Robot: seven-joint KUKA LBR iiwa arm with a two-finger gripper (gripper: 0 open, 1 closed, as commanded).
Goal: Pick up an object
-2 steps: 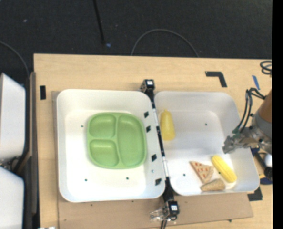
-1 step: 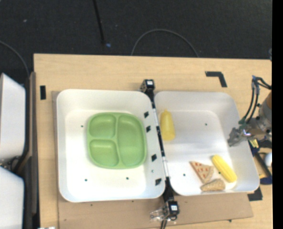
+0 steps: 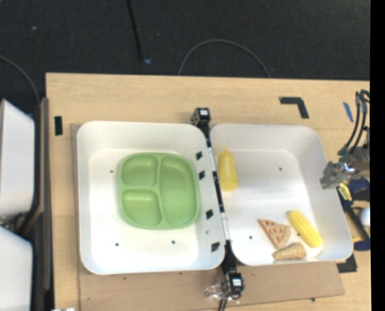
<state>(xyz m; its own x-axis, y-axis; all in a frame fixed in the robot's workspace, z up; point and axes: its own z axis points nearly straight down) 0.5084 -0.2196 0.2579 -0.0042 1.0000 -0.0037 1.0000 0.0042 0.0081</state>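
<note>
On a pale wooden bench (image 3: 147, 96) over dark floor, the gripper (image 3: 335, 173) hangs at the right bin's (image 3: 270, 141) right rim, its jaws' state impossible to tell, with bare floor mid-bin, a yellow cob (image 3: 227, 170) against the left wall, and corn (image 3: 306, 229) and wedge pieces (image 3: 275, 232) near the front edge.

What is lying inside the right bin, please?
The right bin holds two yellow corn cobs, one by the divider and one near the front, plus a pizza slice and a bread piece. Anything under them is covered.
</note>
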